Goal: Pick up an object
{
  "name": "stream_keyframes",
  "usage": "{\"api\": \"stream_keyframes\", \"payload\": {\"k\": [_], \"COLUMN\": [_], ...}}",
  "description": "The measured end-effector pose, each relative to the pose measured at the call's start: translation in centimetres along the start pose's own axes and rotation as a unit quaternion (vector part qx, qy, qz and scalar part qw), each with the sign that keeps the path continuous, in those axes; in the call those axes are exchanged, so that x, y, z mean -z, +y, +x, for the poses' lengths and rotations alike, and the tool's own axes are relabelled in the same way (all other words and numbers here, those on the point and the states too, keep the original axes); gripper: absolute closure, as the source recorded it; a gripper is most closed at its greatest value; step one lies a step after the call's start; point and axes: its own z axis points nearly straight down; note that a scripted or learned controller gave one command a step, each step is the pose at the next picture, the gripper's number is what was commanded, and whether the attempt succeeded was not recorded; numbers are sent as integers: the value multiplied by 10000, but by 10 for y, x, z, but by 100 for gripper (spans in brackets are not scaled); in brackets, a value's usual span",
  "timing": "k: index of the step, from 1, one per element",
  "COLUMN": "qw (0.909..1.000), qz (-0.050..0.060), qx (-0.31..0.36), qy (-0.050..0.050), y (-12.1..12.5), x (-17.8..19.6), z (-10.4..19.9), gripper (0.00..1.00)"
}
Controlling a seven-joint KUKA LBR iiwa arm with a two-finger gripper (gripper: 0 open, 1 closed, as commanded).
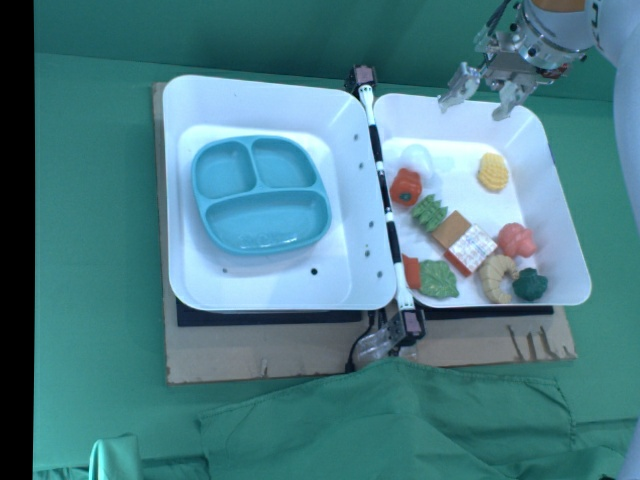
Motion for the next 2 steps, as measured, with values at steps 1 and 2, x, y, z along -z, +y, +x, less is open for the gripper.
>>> {"api": "stream_keyframes", "payload": {"k": [1, 2], "qw": [10000, 10000], "qz": [-25, 11], "qx": [-20, -1], "qy": [-24, -9], "y": [24, 24], "x": [7, -9], "z": [-63, -59], "gripper": [0, 0]}}
